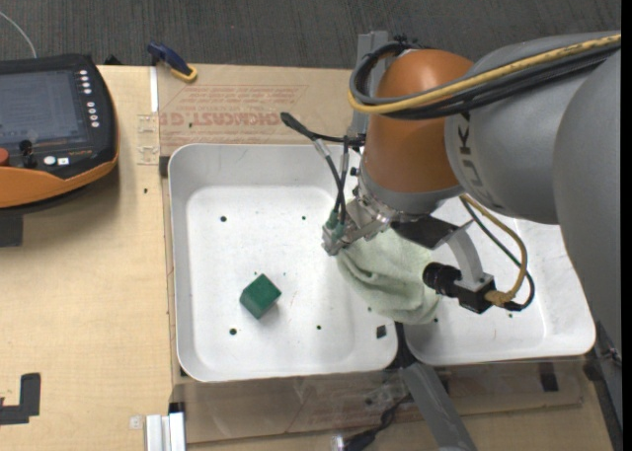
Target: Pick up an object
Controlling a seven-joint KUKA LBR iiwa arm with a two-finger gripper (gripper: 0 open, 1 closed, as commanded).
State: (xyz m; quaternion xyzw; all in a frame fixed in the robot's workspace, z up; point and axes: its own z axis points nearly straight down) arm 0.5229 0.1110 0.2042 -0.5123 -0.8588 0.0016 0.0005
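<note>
A grey arm (553, 133) with an orange band (420, 123) reaches in from three o'clock and hangs low over the seam between the two white bins. Its gripper (341, 234) sits at the inner edge of the left bin (197, 202), just past the centre of the view toward four o'clock. Whether the fingers are open or closed cannot be told; they are small and half hidden by the wrist and cables.

A pale, crumpled cloth (390, 276) lies directly under and at five o'clock from the gripper, draped across the divide between the bins. Its upper edge touches the gripper tip, but whether it is pinched there cannot be made out.

A small green block (261, 296) rests on the floor of the left bin, at seven o'clock from the gripper and well apart from it, tilted a little on its corner.

The right bin (553, 326) is largely covered by the arm. On the worktop (79, 311) at nine o'clock lies an orange-edged control pendant (49, 128), and a blue-and-yellow clamp (173, 61) sits near eleven o'clock.
</note>
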